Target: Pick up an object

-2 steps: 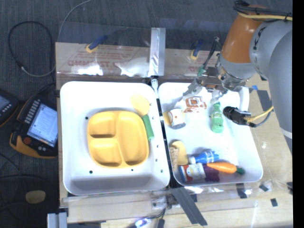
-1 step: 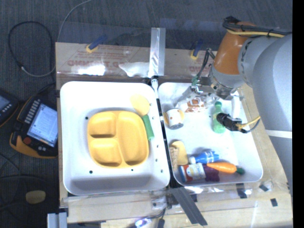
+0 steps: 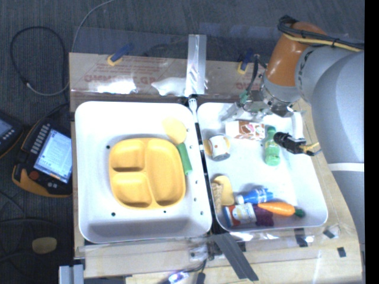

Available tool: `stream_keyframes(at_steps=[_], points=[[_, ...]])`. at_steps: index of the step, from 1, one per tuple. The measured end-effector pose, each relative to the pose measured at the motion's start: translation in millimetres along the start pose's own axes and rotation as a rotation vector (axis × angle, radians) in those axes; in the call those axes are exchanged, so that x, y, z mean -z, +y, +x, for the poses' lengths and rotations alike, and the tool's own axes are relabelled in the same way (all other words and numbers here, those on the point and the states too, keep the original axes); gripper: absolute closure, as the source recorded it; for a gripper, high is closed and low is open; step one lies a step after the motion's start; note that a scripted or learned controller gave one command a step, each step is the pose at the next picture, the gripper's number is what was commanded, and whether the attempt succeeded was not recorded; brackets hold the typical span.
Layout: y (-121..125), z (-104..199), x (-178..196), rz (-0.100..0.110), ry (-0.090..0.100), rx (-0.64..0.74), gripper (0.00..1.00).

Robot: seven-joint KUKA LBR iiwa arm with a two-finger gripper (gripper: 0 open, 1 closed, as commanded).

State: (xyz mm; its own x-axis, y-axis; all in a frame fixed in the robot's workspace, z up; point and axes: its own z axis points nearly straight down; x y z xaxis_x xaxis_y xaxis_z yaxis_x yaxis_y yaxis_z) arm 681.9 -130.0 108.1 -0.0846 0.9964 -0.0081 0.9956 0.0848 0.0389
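Up at the far end of the right bin (image 3: 314, 182), your gripper (image 3: 259, 106) hung low over a small white-and-red packet (image 3: 251, 129); you could not tell how it was set or whether it had anything. Nearer in that bin lay a green bottle (image 3: 272, 147), a tape roll (image 3: 219, 147), a carrot (image 3: 276, 208) and a blue-capped bottle (image 3: 251, 197). A yellow tray (image 3: 147, 171) sat in the left bin (image 3: 95, 123), with a green stick (image 3: 185, 157) at its right edge.

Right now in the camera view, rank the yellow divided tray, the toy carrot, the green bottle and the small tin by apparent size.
1. Yellow divided tray, by far largest.
2. Toy carrot.
3. Green bottle and small tin: too alike to rank.
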Motion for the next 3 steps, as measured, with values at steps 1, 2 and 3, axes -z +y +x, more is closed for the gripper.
stream_keyframes(at_steps=[1, 2, 3], points=[[-10, -1, -11, 0.031, 0.003, -0.003, 1.0], [-74, -30, -14, 0.027, 0.005, 0.05, 1.0], [-85, -2, 59, 0.041, 0.01, 0.03, 1.0]])
